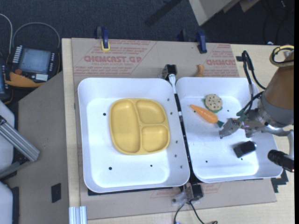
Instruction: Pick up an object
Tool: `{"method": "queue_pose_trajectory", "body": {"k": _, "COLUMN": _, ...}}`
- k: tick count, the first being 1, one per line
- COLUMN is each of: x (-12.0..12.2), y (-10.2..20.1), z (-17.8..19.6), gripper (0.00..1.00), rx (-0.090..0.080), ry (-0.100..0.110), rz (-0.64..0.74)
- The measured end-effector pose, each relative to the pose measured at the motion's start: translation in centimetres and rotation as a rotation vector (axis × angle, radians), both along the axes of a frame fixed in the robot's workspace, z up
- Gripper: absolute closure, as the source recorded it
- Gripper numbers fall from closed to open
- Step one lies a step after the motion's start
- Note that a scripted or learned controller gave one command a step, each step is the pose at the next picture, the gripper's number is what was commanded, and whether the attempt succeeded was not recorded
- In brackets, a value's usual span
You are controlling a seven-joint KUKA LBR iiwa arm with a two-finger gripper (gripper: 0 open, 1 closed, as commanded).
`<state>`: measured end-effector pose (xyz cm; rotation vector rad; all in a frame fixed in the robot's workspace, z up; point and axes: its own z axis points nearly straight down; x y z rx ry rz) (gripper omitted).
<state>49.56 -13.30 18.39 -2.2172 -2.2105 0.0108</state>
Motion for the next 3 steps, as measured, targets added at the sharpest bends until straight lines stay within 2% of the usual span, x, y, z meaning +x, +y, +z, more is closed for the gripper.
{"method": "queue_pose_trajectory", "body": {"k": 1, "x": 0.3, "y": 0.0, "z": 0.5, "gripper": 0.0, "rx": -0.002, "ry": -0.011, "rz": 0.003}}
{"method": "queue_pose_trajectory", "body": {"k": 2, "x": -0.5, "y": -0.6, "z": -5.3, "gripper": 0.0, "rx": 0.0, "ry": -0.004, "rz": 0.002}}
{"method": "queue_pose_trajectory", "body": {"k": 3, "x": -0.6, "y": -0.6, "z": -10.1, "gripper": 0.0, "rx": -0.001, "ry": -0.01, "rz": 0.001}}
